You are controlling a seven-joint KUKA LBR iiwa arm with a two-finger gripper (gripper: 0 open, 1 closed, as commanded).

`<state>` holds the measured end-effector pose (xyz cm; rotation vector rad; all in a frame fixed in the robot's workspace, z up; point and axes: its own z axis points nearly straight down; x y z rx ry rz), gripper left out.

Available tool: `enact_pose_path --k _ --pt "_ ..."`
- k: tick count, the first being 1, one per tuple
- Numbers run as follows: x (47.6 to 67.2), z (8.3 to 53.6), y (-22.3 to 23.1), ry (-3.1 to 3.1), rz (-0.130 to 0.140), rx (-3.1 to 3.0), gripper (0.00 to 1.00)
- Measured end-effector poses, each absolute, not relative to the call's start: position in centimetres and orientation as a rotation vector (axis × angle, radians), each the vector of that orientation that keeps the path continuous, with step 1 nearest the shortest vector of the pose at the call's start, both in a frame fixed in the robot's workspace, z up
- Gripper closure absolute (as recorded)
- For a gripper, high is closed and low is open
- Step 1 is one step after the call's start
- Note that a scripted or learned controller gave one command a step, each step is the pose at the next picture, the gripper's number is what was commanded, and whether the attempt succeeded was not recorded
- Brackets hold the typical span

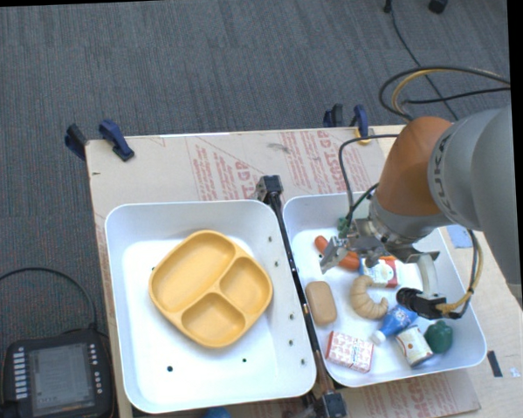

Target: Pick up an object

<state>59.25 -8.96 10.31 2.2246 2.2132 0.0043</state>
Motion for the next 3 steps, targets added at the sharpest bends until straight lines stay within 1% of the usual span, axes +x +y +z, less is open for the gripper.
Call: enact_pose_path --k 1,2,3 --pt "59.27 11.32 -8.95 2.211 0.005 2.228 1.00" --pt "59.26 11.28 -8.94 2.210 0.004 2.230 0.00" --pt "59.27 12.26 -8.99 2.208 0.004 2.234 1.00"
